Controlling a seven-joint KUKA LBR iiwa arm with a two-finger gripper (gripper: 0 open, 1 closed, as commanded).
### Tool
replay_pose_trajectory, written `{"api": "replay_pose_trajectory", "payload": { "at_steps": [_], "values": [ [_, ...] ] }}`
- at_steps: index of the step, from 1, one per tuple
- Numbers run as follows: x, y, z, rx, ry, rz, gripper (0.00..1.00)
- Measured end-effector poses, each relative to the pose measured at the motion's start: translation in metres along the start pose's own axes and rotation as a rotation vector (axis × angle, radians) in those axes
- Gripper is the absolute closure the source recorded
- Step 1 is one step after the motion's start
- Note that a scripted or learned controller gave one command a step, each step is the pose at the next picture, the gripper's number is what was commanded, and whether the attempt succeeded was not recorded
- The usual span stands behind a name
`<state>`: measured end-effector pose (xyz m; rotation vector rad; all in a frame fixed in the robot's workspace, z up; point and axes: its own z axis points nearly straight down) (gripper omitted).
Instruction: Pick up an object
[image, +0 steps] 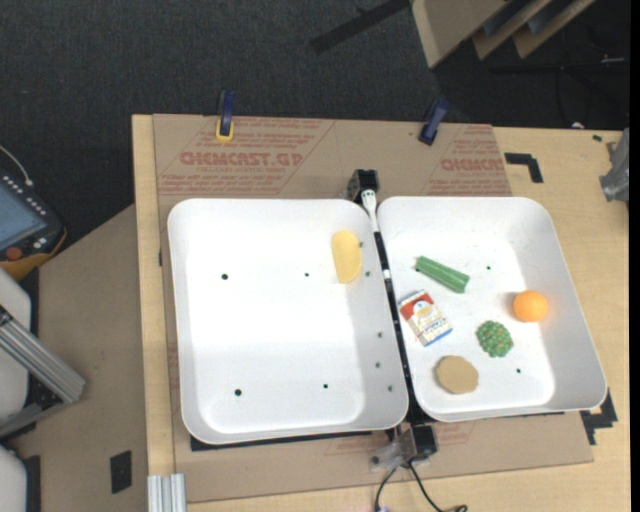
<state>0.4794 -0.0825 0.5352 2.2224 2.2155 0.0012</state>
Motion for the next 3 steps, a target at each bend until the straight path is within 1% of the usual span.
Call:
{"api": "replay_pose_trajectory", "payload": {
  "at_steps": [1,2,3],
  "values": [
    [0.032,0.059,0.001,-0.002,0.001,-0.007,1.00],
    [0.006,0.034,0.000,0.004,0.002,-0.001,1.00],
    [-0.032,0.016,0.000,0.004,0.001,0.001,1.00]
  ]
}}
